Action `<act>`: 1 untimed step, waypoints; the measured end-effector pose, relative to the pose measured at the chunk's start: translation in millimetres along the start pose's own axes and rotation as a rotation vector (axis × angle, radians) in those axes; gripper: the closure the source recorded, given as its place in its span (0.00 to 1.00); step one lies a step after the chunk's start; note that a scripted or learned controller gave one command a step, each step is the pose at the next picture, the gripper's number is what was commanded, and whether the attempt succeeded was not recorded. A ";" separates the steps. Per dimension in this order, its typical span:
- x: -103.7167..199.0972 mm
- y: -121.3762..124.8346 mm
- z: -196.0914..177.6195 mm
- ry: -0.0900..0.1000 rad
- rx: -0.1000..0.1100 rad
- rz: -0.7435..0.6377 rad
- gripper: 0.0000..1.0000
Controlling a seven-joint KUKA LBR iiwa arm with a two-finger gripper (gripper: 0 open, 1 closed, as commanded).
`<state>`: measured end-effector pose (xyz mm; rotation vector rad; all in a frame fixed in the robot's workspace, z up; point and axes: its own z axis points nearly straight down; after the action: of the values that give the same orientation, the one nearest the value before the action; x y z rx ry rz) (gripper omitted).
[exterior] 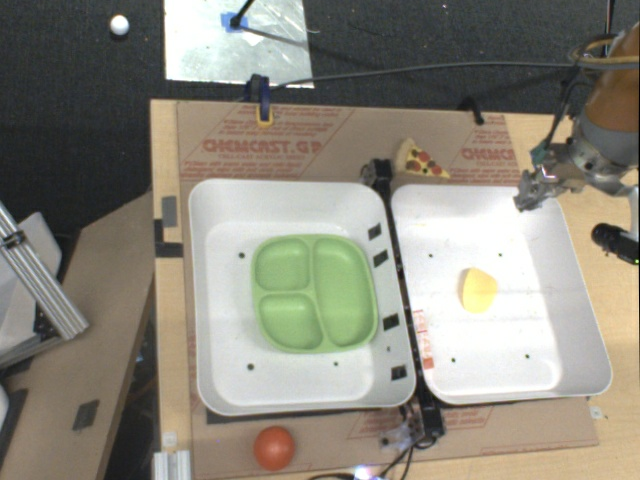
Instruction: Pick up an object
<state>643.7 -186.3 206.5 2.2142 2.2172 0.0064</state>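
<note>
A small yellow object lies in the right white bin, near its middle. My gripper hangs over the bin's far right corner, well up and to the right of the yellow object, with nothing seen in it. The arm's grey wrist and orange band sit at the right edge of the view. A green divided tray rests in the left white bin.
A toy pizza slice lies on the cardboard behind the two bins. A red-orange ball sits on the board in front of the left bin. A black clamp joins the bins at the back. A foil sheet lies farther back.
</note>
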 end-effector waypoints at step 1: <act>-0.3 1.9 -50.0 0.001 0.002 -0.003 1.00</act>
<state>645.1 -186.5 256.6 2.2121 2.2223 0.0051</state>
